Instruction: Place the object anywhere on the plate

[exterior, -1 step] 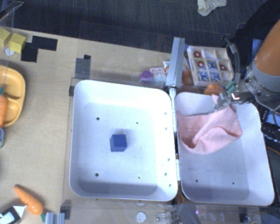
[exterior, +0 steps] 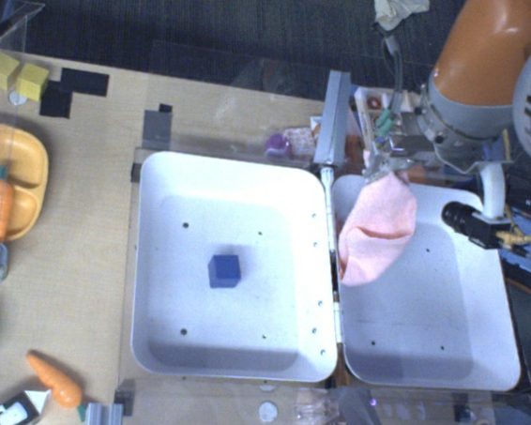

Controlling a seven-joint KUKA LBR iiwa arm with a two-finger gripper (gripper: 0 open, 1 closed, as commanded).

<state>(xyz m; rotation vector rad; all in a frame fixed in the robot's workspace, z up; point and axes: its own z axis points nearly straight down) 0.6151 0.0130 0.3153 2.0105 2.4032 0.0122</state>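
Beside two white bins, a tan bench holds scattered toys.

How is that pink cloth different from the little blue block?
The pink cloth is soft and crumpled; the blue block is a neat cube. The cloth is much larger. It hangs below the gripper over the right bin; the block rests in the left bin.

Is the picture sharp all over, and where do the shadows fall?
Camera view: light is soft and even; the small blue cube looks slightly fuzzy; grey shadow lies along the near inner walls of both shallow white bins; the hanging pink cloth has soft edges.
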